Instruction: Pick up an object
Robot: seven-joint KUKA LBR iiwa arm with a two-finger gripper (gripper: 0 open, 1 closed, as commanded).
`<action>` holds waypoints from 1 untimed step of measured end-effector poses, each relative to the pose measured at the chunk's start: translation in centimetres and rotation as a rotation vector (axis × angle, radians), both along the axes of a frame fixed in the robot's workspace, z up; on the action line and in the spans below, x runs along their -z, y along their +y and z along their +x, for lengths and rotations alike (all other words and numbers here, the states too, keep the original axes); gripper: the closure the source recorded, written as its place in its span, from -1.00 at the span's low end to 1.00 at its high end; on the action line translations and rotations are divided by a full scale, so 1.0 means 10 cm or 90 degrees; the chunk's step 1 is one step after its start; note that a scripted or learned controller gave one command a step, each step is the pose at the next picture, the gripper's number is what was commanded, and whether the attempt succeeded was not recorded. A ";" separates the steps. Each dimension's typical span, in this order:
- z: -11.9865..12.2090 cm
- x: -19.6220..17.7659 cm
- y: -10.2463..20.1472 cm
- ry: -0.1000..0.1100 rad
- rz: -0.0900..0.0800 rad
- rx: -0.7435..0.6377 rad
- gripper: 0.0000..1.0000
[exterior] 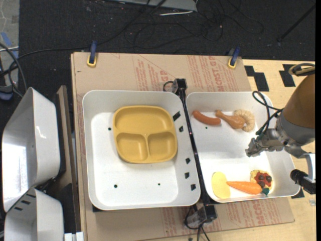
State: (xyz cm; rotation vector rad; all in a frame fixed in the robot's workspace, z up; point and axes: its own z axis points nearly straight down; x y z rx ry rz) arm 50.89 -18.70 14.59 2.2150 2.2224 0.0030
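You'll find the objects in the right bin (235, 137): a sausage (206, 118) and chicken drumstick (236, 119) at its far side, a carrot (245, 187), yellow slice (220, 185) and small pizza piece (262, 178) at its near edge. The gripper (255, 149) hovers between these groups; you cannot tell its claw's state. A yellow divided plate (145, 133) sits in the left bin (100, 174).

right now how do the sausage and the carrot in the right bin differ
The sausage is reddish brown and lies near the far wall; the carrot is bright orange and lies near the near wall. The sausage is blunt at both ends; the carrot tapers to a point. Both lie roughly crosswise in the right bin.
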 end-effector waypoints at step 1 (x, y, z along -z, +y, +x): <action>0.00 -0.44 -0.05 0.000 0.000 0.000 1.00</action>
